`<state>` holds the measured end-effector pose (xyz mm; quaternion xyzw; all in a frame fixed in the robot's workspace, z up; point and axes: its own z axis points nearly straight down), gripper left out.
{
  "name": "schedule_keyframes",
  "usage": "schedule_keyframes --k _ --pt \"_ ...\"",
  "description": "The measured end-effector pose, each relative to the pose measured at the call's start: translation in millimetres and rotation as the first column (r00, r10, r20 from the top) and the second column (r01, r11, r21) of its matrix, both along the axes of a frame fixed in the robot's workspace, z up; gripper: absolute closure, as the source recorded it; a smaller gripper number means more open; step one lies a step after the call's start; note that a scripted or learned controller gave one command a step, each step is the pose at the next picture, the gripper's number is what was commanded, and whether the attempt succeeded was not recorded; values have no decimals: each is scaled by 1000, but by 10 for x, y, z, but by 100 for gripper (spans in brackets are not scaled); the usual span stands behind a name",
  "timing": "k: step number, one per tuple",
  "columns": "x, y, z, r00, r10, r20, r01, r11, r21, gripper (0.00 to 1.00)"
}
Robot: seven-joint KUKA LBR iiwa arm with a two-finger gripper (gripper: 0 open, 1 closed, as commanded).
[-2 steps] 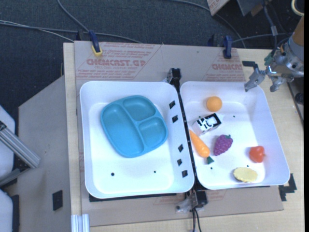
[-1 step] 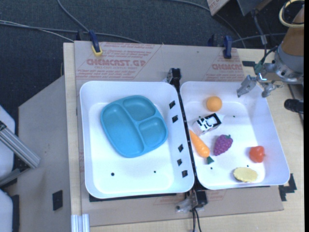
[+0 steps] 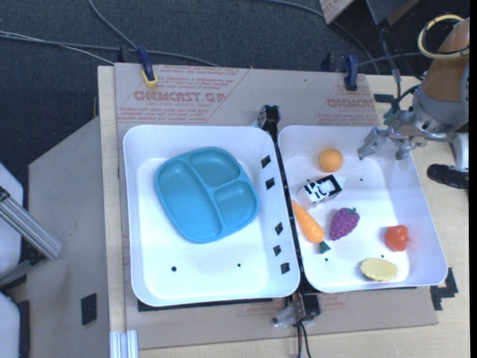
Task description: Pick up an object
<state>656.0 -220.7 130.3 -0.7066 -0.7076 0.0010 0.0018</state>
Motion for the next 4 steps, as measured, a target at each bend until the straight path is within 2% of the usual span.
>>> schedule_keyframes --k 1,2,3,4 --pt "16 58 -456 1000 3 -1 -3 1000 11 0" --pt "18 28 -330 1000 4 4 -4 1000 2 100" --pt "-5 -23 305 1000 -2 10 2 1000 -4 100" --pt "-59 -23 777 1000 -2 10 2 1000 -3 100"
